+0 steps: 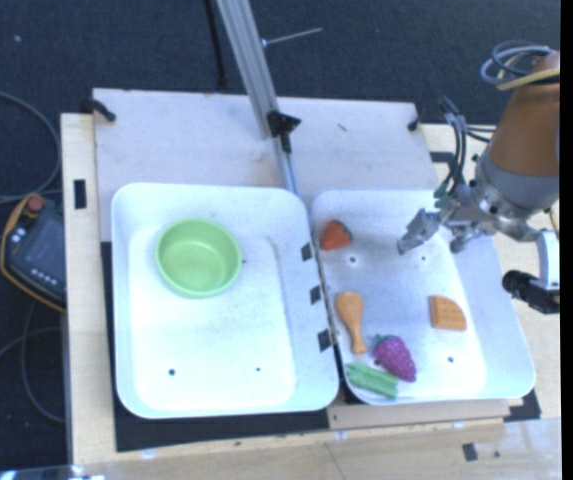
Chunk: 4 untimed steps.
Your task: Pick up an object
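My gripper [433, 242] hangs over the upper right part of the right bin [502, 340], open, with nothing between its fingers. Several small objects lie in that bin. A red-orange piece [335, 235] sits near the bin's left wall. A tan drumstick [351, 319] lies lower down, with a purple grape bunch [394, 356] and a green piece [371, 379] by the front rim. An orange wedge [447, 313] lies below and slightly right of the gripper. The left bin [136, 368] holds a green bowl [199, 256].
A slanted metal pole [251, 53] runs from the top of the view down to the gap between the bins. The grey and orange arm [526, 148] stands at the right edge. A handheld controller [34, 248] lies off the bench at left.
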{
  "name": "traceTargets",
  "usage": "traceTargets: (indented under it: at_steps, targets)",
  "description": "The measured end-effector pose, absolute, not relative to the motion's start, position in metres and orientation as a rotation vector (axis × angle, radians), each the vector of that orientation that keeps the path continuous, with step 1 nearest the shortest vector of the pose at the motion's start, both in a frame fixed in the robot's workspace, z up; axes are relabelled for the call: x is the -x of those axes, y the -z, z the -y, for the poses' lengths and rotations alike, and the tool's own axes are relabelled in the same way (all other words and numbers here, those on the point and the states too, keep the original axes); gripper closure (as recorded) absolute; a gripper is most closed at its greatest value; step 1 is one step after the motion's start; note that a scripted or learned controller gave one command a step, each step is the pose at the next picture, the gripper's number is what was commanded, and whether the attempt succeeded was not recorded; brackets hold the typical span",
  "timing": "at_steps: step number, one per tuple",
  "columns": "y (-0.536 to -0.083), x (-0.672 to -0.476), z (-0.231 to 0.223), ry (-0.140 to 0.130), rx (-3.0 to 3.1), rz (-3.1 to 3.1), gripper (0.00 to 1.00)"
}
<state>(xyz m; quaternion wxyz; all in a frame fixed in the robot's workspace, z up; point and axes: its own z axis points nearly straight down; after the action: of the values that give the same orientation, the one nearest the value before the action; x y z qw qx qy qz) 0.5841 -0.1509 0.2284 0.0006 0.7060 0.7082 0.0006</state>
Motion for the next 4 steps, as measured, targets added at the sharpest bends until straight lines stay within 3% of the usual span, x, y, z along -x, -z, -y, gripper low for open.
traceTargets:
  at_steps: [1,3,4]
  targets:
    - [-0.228,-0.584,0.151,-0.002,-2.218,-2.223,0.00]
    - [-0.125,-0.583,0.149,0.006,-2.226,-2.220,0.00]
    - [-0.100,-0.583,0.150,0.005,-2.224,-2.218,0.00]
